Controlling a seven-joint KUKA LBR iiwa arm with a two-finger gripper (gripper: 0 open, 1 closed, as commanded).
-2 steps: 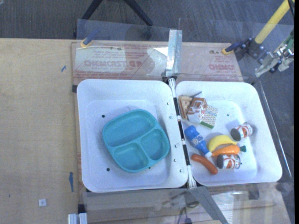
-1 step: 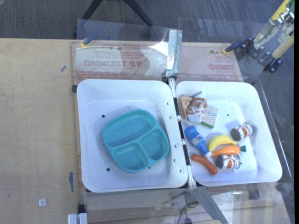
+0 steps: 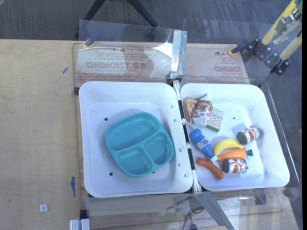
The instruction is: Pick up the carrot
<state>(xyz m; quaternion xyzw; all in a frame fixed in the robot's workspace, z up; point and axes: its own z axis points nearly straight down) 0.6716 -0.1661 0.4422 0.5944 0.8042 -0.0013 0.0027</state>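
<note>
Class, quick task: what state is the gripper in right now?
Gripper: cannot be told. The carrot lies in the right-hand bin, with nothing gripping it.

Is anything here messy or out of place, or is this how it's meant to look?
Nothing looks spilled or broken. The toy food is simply jumbled in the right white bin: the orange carrot lies against the yellow banana, with two small cans tipped on their sides. The teal divided plate sits askew in the left white bin.

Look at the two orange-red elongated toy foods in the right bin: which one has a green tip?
The carrot, lying just below the banana. The sausage, nearer the bin's front edge, is plain red-orange.
</note>
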